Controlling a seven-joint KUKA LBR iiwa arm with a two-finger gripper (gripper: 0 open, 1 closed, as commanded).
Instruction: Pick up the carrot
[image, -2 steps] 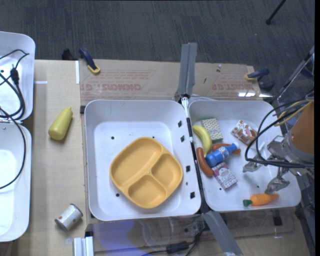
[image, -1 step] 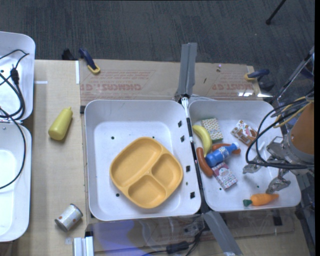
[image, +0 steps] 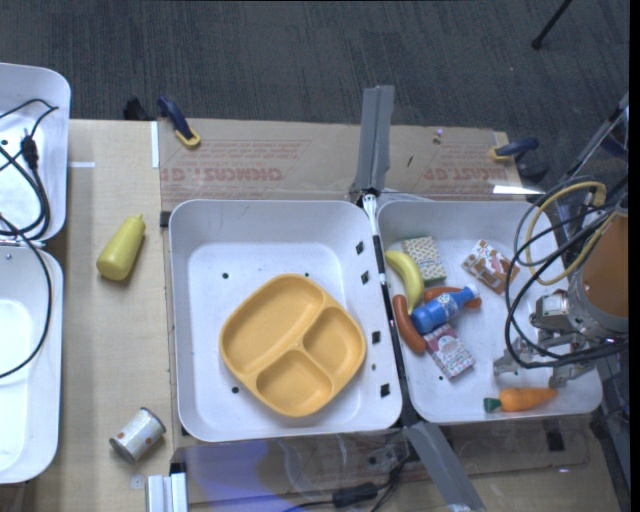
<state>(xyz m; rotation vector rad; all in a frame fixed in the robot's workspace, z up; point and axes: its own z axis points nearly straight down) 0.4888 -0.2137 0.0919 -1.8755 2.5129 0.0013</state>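
Carrot (image: 524, 399) — orange, green stub at its 9 o'clock end — lay flat in the right bin (image: 470, 410) at about 5 o'clock, close to the near wall. Gripper (image: 553, 373) hung just above it, toward 1 o'clock; whether it stood wide or narrow could not be told, and nothing was seen held.

Risks, as judged: a closing grip might roll the carrot against the near wall, or land off-centre on its tapered end and let it slip.

Right bin also held 1 banana (image: 402, 275), 1 sausage (image: 408, 322), 1 blue bottle (image: 438, 312) and 3 small packets. Left bin (image: 200, 330) held 1 yellow divided plate (image: 292, 344), 3 compartments, at centre.
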